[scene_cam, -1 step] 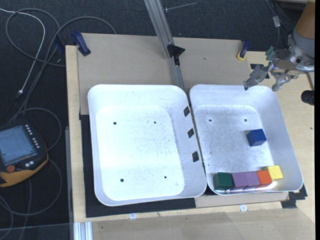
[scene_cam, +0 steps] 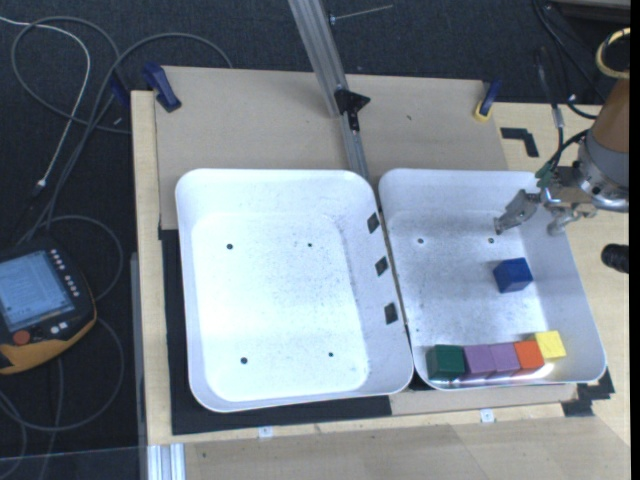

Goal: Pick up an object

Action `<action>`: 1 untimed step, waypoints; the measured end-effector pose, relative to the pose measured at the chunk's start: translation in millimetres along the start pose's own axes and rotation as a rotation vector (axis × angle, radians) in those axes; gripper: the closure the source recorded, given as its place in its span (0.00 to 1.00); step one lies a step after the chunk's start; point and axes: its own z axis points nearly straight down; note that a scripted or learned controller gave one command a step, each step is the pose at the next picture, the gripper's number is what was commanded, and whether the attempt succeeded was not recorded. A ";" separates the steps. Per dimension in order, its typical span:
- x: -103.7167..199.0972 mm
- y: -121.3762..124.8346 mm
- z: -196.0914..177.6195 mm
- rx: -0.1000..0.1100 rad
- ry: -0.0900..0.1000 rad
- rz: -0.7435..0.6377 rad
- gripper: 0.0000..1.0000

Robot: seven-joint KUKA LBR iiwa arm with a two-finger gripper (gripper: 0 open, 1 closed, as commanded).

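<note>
A blue cube [scene_cam: 513, 274] lies alone in the middle of the right bin [scene_cam: 440, 198]. Along that bin's near wall sits a row of blocks: green [scene_cam: 448, 360], purple [scene_cam: 490, 358], orange [scene_cam: 529, 354] and yellow [scene_cam: 551, 345]. My gripper [scene_cam: 537, 212] hangs over the bin's far right part, up and a little right of the blue cube. Its two fingers are spread apart, one [scene_cam: 515, 212] reaching left and one [scene_cam: 557, 218] pointing down, with nothing between them.
The left bin [scene_cam: 200, 193] lies beside the right one, with black clips at the joint [scene_cam: 381, 265]. A metal rail [scene_cam: 318, 38] slants down from the top to the bins' far edge. A teach pendant [scene_cam: 35, 293] and cables lie on the floor at left.
</note>
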 end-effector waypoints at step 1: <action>8.2 -33.2 86.0 0.000 0.002 -0.003 0.00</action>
